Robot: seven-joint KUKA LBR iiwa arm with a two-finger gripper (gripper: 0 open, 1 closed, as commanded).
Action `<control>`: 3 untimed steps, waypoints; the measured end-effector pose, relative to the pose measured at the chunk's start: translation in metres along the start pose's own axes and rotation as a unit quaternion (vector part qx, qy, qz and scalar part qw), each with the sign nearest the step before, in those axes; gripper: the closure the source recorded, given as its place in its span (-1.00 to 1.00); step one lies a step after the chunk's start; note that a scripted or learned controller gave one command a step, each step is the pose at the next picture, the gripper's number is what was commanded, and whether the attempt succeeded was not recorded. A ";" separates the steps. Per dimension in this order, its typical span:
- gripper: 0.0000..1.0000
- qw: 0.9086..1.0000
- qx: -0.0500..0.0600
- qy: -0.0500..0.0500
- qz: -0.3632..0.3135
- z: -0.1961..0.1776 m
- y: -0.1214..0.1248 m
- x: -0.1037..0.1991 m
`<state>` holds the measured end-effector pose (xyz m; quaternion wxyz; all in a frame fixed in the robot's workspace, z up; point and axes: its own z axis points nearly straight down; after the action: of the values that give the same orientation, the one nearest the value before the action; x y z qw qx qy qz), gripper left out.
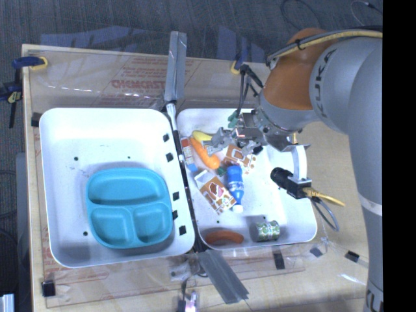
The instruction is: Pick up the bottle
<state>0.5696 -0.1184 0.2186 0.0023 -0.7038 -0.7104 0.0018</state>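
The bottle point(234, 183) is blue with a white cap and lies in the middle of the right bin point(296, 223), cap end toward the near side. It rests among snack packets. My gripper point(235, 138) hangs over the far part of that bin, just beyond the bottle and above a patterned packet point(239, 156). The grey wrist and the orange band rise behind it to the right. Nothing can be made out held in it, and the clutter under it hides its tips.
Around the bottle lie an orange carrot point(205, 155), a yellow banana point(202, 136), a second packet point(218, 194), a brown sausage point(221, 237) and a green can point(265, 229). A blue divided tray point(127, 207) sits in the left bin point(65, 142).
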 end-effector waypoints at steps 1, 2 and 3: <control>-1.00 1.000 -0.003 -0.001 0.008 0.116 -0.019 -0.044; 1.00 1.000 -0.002 -0.002 0.005 0.107 -0.019 -0.043; 1.00 0.949 -0.008 -0.004 -0.316 0.124 -0.073 -0.008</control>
<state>0.4964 -0.1269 0.0956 -0.0056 -0.4430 -0.8965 -0.0024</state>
